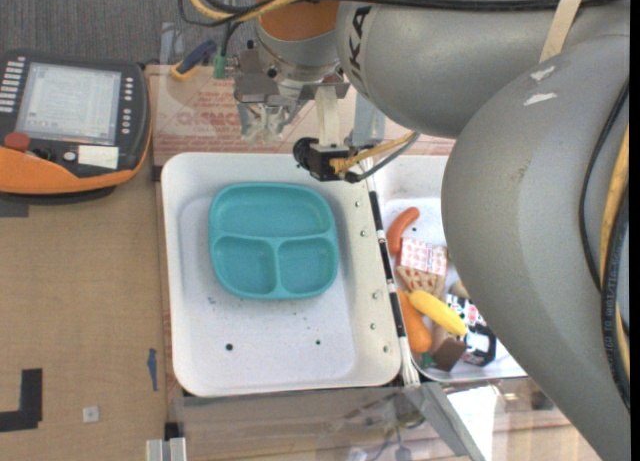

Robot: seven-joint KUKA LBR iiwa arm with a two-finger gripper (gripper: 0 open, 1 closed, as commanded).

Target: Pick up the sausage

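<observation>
The sausage (402,227) is a short red-orange link lying at the back left of the right bin (432,177), close to the divider between the bins. My gripper (266,119) hangs under the orange wrist band, over the bench just behind the back edge of the left bin (190,279). It is well to the left of the sausage and farther back, apart from it. The arm's large grey body hides much of the right bin.
A teal three-compartment plate (272,239) lies in the left bin. Beside the sausage in the right bin are a pink checkered piece (424,259), a yellow piece (437,311), an orange carrot (415,325) and a brown block (447,353). A teach pendant (70,124) rests at the left.
</observation>
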